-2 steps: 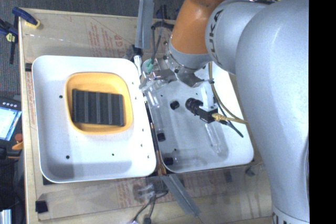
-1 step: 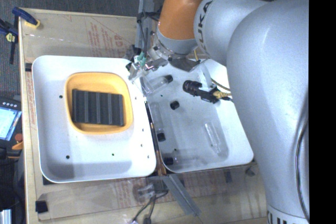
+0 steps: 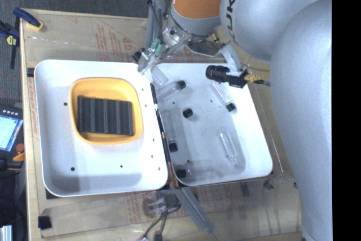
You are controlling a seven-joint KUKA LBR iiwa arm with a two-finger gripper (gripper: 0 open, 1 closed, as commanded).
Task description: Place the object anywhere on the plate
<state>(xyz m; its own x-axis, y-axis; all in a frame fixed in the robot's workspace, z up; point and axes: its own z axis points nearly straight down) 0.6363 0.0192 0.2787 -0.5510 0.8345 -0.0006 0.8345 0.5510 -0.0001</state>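
A yellow plate (image 3: pixel 105 87) with a dark ridged insert (image 3: pixel 106 115) lies in the left white bin (image 3: pixel 56 166). Several clear tubes with black caps lie in the right bin (image 3: pixel 256 147): one tube (image 3: pixel 171 88) near the top left corner, another (image 3: pixel 223 96) to its right, a third (image 3: pixel 229 147) lower right. My gripper (image 3: pixel 146 59) hangs over the far end of the wall between the two bins, just above and left of the nearest tube. It is too small and cluttered to see whether anything sits in it.
More tubes lie along the right bin's left wall (image 3: pixel 169 132) and near its front edge (image 3: pixel 192 169). A loose black cap (image 3: pixel 188 113) sits mid-bin. The arm's bulk covers the right side. Blue clamps (image 3: pixel 25 17) grip the bench's far left corner.
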